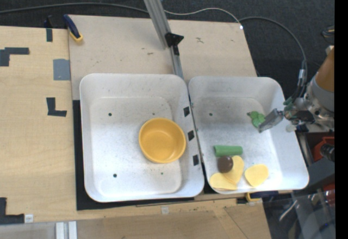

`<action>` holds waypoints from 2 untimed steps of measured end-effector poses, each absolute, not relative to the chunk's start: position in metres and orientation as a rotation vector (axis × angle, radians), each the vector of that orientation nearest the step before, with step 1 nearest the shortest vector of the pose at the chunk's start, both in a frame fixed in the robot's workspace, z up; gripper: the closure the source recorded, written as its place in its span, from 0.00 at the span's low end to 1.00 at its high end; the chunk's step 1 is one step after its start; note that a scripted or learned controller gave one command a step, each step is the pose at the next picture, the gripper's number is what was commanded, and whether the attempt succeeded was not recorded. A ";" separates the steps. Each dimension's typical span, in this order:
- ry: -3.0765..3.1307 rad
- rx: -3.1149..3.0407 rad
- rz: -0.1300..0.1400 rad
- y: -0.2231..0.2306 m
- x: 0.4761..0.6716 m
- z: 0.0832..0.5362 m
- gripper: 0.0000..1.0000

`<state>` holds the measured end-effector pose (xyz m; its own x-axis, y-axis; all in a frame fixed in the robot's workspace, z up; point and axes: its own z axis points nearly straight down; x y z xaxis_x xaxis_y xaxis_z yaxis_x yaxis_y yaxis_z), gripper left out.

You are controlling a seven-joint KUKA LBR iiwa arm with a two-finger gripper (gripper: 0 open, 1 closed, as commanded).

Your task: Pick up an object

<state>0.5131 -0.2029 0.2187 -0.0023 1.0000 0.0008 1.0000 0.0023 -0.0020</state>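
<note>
My gripper (266,120) reaches into the right bin (217,88) from its right rim, over the upper right part of the floor. A small green object (254,118) sits right at its tip, touching it or nearly so; I cannot tell whether it is held. Lower in the same bin lie a green block (228,150), a brown ball (225,164) just below it, and two flat yellow pieces (256,175) by the front wall. A yellow bowl (161,140) stands upright in the left bin (109,91), right of its middle.
The grey arm with its orange band (326,72) hangs over the right bin's right rim. A slanted metal pole (155,1) rises from between the bins at the back. A blue and yellow tool (72,27) lies on the board at the far left.
</note>
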 end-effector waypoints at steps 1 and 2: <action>-2.223 -2.218 0.001 -0.203 0.513 0.219 0.00; -2.217 -2.215 0.007 -0.201 0.508 0.155 0.00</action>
